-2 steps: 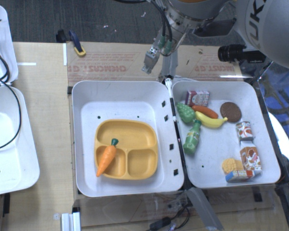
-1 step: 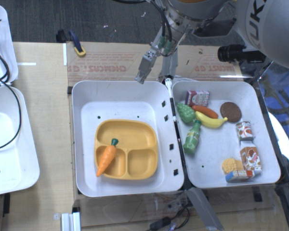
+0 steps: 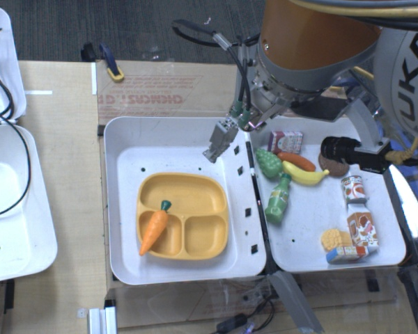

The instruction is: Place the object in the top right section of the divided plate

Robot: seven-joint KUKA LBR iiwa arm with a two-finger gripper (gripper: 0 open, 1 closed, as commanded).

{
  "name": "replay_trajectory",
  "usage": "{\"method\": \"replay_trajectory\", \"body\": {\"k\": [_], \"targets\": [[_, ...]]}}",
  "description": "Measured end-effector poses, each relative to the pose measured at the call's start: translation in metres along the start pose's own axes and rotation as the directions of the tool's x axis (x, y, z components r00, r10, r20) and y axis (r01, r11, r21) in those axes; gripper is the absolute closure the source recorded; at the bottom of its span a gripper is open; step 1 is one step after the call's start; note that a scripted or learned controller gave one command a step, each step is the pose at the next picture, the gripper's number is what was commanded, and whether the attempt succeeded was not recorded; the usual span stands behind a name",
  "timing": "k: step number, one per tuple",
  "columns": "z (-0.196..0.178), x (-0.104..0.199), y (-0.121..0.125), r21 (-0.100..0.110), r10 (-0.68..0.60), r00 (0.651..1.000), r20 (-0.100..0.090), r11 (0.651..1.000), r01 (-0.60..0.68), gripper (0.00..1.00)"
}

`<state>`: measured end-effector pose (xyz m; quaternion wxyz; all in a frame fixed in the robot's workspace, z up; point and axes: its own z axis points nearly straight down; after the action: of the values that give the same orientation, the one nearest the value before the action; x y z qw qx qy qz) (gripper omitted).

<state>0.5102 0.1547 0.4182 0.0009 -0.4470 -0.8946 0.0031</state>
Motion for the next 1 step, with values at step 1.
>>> {"method": "replay_trajectory", "body": {"k": [1], "targets": [[0.0468,0.0223,-0.0223,0.002,0.501,0.865,0.001,0.865,-0.501,0.00]]}}
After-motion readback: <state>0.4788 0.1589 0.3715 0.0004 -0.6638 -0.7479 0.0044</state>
